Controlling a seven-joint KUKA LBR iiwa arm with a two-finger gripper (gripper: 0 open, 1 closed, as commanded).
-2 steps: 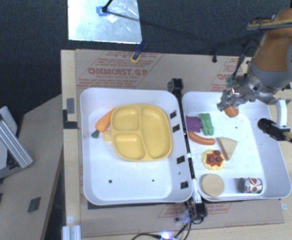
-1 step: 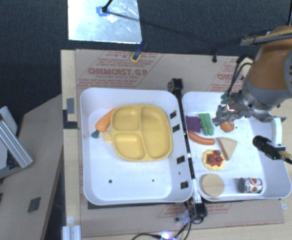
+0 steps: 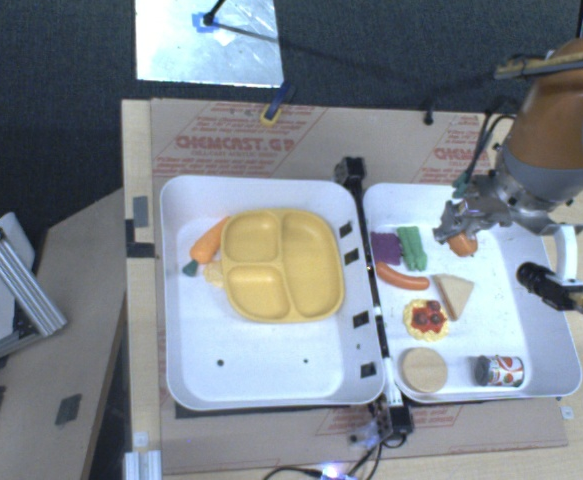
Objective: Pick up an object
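My gripper (image 3: 460, 230) hangs over the back of the right bin (image 3: 516, 323), just above a small orange object (image 3: 463, 246) that shows directly under its tip. Whether that object is held or lying on the bin floor cannot be made out. To the left of it lie a green block (image 3: 411, 247) and a purple piece (image 3: 386, 247). In front of those are a red sausage (image 3: 403, 279), a sandwich wedge (image 3: 455, 294), a small tart with red topping (image 3: 426, 318), a round biscuit (image 3: 424, 369) and a can (image 3: 499, 370) on its side.
The left bin (image 3: 261, 363) holds a yellow divided plate (image 3: 276, 265) with a carrot (image 3: 208, 240) along its left edge. A black divider (image 3: 366, 268) runs between the bins. A black fitting on the arm (image 3: 546, 286) juts over the right bin's right side.
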